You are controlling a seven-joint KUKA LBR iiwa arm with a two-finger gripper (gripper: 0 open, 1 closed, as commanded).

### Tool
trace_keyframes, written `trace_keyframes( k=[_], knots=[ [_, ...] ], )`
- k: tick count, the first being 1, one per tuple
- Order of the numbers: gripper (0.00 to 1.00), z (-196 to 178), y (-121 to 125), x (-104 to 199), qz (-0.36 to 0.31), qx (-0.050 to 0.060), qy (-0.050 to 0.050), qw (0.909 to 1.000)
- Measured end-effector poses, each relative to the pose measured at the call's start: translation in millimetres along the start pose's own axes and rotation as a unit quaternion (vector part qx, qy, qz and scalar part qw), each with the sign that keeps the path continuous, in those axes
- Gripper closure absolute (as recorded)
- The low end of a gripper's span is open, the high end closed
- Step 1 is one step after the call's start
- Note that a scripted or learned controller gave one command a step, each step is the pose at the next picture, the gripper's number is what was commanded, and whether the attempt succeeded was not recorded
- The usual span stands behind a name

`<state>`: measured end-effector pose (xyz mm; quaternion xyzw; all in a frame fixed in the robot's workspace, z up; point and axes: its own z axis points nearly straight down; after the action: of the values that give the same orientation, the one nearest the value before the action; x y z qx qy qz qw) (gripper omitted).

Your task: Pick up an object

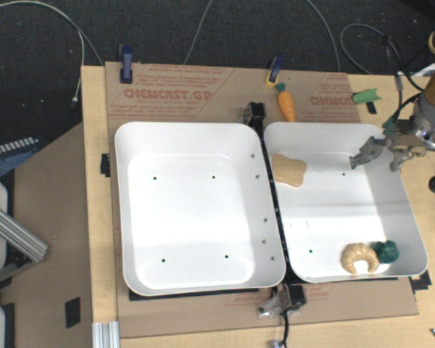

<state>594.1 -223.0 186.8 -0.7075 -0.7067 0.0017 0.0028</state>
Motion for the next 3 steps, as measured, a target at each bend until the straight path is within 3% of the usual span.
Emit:
trace_keyframes(
  k=[1, 3],
  knots=[
    [0.0, -4, 2, 0, -0.001, -0.004, -0.001, 1.0],
    [0.0, 104, 7, 7, -0.001, -0.002, 0.0, 1.0]
  ],
)
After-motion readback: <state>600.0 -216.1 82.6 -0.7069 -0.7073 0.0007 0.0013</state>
